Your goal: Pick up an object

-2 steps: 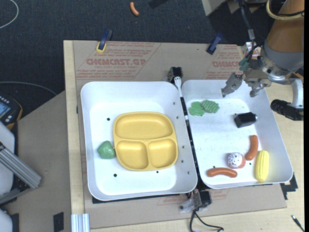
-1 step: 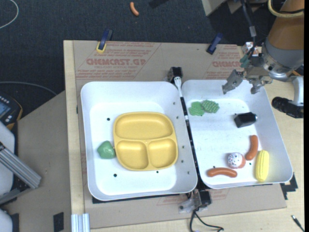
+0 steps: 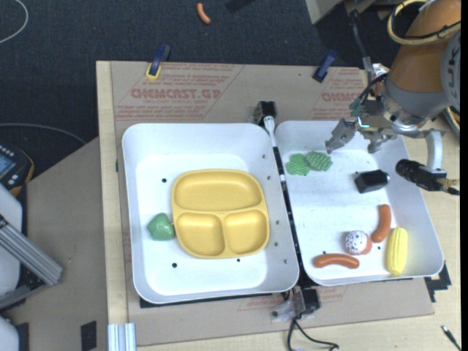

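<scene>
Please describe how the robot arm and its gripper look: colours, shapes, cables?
The arm is rounded, with an orange band above a grey wrist. A yellow cable loops near its top, and thin wires run down to the gripper, which is grey metal with two slim fingers.

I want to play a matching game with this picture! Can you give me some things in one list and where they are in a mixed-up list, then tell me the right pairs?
Things:
1. yellow divided plate
2. corn cob
3. black block
4. green leafy piece

Places:
A. right bin, near the front right corner
B. right bin, at the back left, just below the pincer
C. middle of the left bin
D. right bin, toward the back right

Pairs: 1-C, 2-A, 3-D, 4-B
</scene>
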Tool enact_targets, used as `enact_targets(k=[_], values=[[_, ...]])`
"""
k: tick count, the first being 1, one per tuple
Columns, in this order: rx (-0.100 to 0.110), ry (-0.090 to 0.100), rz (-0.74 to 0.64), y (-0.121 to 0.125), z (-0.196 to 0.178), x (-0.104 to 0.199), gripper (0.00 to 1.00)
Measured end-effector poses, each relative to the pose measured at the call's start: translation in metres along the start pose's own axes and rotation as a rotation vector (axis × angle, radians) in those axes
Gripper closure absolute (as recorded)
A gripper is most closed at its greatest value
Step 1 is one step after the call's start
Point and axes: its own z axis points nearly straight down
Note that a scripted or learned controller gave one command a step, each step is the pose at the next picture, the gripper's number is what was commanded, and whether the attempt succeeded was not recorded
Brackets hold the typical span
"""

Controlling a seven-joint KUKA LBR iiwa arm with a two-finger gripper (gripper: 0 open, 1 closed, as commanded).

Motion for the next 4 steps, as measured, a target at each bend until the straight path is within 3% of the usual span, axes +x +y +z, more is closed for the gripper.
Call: enact_targets(k=[2,3,4], values=[[0.0,0.0,0.0,0.004,0.09,0.009,0.0],[-0.004,0.0,0.001,0.004,0.112,0.01,0.0],[-0.011,0.0,0.001,0.007,0.099,0.01,1.0]])
